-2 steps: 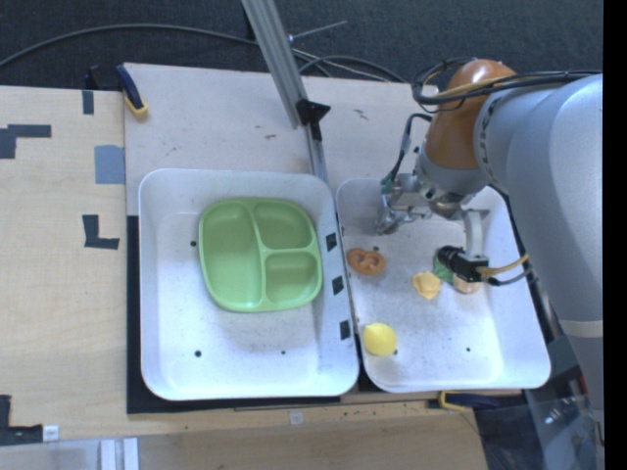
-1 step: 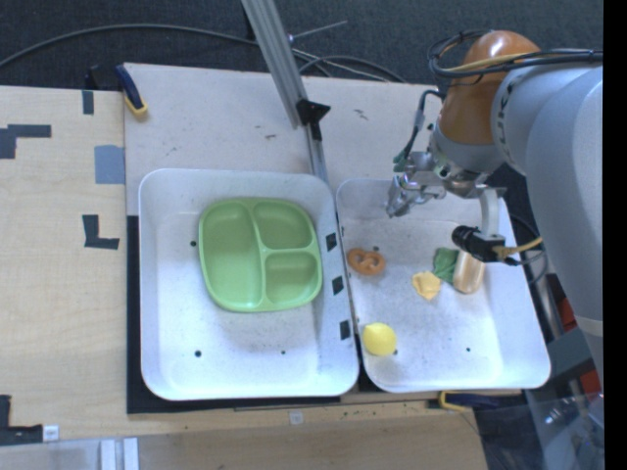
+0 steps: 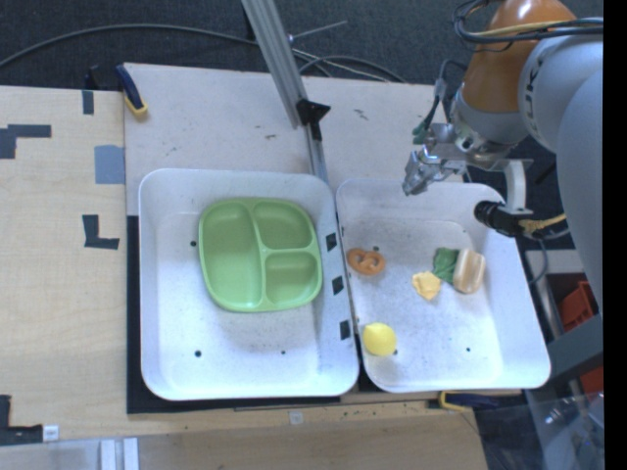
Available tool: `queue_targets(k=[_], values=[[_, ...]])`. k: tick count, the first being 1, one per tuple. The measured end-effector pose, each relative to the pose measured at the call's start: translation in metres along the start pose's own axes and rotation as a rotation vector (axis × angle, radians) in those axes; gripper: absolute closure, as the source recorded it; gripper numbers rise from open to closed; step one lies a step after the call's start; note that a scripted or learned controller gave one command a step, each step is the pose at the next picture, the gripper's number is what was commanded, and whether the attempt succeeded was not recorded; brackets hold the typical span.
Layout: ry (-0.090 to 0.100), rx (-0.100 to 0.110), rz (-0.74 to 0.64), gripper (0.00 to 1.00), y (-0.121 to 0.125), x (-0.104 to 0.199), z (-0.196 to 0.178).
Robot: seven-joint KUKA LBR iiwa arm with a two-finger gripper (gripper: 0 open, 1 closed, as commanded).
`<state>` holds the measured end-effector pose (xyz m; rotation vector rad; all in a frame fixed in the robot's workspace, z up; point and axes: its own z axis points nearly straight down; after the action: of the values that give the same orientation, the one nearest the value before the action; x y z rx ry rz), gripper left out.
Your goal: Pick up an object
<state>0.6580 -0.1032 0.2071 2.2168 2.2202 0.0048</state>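
Two bins [image 3: 157,262] — gripper [image 3: 419,179] over the right one, finger state unclear.

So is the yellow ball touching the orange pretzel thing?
Apart. The camera view shows bare white bin floor between the yellow ball near the right bin's front edge and the orange pretzel farther back.

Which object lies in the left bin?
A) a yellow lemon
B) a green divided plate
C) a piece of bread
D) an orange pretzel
B: the green divided plate rests alone in the left bin, while the lemon, the pretzel and the bread all lie in the right bin.
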Motion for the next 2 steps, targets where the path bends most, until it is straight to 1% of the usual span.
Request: queue_targets(k=[1,2], values=[[0.001,0.003,0.0,1.0,0.001,0.0,-0.024],[0.002,0.007,-0.003,1.0,-0.017,0.046,-0.031]])
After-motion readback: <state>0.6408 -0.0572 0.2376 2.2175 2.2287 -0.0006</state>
